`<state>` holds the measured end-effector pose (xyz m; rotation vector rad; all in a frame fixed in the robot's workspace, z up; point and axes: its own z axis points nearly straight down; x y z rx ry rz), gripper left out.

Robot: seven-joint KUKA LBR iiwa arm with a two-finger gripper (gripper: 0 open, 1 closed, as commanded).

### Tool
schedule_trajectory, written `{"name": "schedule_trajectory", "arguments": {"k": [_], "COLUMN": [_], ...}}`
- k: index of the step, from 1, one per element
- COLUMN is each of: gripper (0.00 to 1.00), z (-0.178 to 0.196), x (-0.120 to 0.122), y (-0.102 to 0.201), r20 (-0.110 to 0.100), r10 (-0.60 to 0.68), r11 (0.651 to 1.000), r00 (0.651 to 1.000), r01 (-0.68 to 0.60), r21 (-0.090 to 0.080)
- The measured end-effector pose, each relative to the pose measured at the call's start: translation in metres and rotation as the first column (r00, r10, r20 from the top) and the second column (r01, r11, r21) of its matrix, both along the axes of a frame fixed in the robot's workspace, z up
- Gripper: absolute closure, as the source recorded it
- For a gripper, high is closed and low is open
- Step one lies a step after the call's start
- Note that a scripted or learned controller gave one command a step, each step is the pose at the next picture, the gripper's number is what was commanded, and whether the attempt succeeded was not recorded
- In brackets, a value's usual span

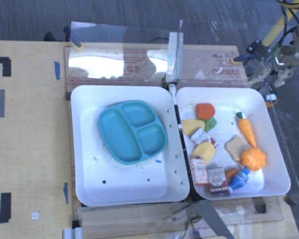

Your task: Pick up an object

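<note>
In the right bin [274, 128]: one carrot [246, 130], one pumpkin [253, 159] — end effector [269, 73] state unclear.

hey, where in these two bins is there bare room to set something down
Left bin: bare floor in front of the blue divided plate and along its left wall. Right bin: a bare strip at the back right, behind the carrot. Its front half is crowded around the small cartons and orange pumpkin.

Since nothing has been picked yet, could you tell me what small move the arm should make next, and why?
Probably swing in over the right bin and centre above the toy carrot. It lies fairly apart near the right wall, while the items lower left are crowded together, so it looks the easiest grasp.
</note>
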<state>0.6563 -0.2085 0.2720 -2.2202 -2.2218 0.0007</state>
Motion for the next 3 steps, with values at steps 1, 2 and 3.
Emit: {"name": "schedule_trajectory", "arguments": {"k": [1, 2, 3], "gripper": [1.00, 0.00, 0.00], "z": [0.012, 0.011, -0.093], "x": [0.001, 0.001, -0.015], "y": [0.000, 0.000, 0.005], "r20": [0.005, 0.003, -0.009], "r10": [0.002, 0.002, 0.157], "r11": [1.000, 1.000, 0.988], "r00": [1.000, 1.000, 0.987], "r01": [-0.002, -0.002, -0.157], "r21": [-0.003, -0.003, 0.004]}}
